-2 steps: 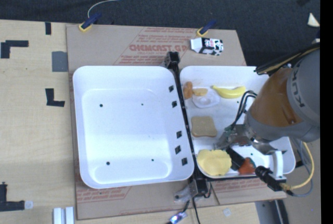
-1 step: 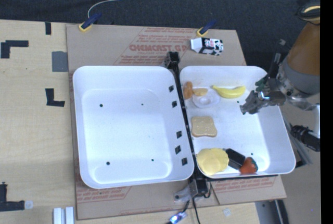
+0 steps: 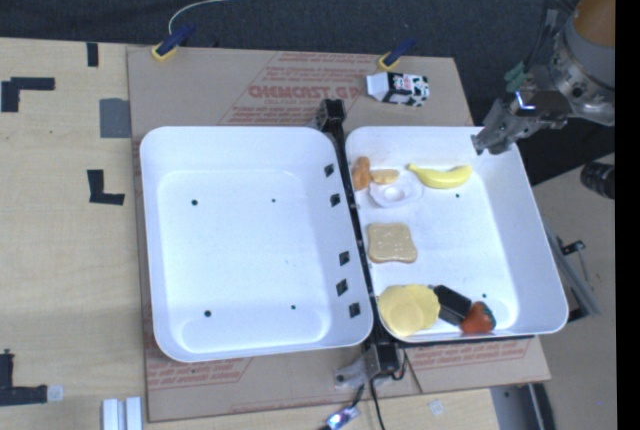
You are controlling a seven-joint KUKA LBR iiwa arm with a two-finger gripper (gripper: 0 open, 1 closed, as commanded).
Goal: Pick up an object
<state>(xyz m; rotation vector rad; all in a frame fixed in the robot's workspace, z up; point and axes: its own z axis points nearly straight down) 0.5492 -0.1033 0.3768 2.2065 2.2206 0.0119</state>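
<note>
The right bin [image 3: 520, 218] holds several toy foods. A yellow banana [image 3: 440, 176] lies near its far edge. Beside it sit a white fried egg [image 3: 392, 191] and an orange piece [image 3: 361, 171]. A slice of toast [image 3: 391, 243] lies in the middle. At the near edge are a yellow round piece [image 3: 407, 309], a black block [image 3: 452, 303] and a red piece [image 3: 479, 318]. My gripper [image 3: 495, 136] hangs above the bin's far right corner, right of the banana, with nothing seen in it.
The left bin [image 3: 240, 238] stands beside the right one, joined by a black hinge strip [image 3: 343, 218]. A small black and white carton [image 3: 400, 87] lies on the cardboard behind the bins. Blue clamps [image 3: 172, 42] hold the cardboard's far edge.
</note>
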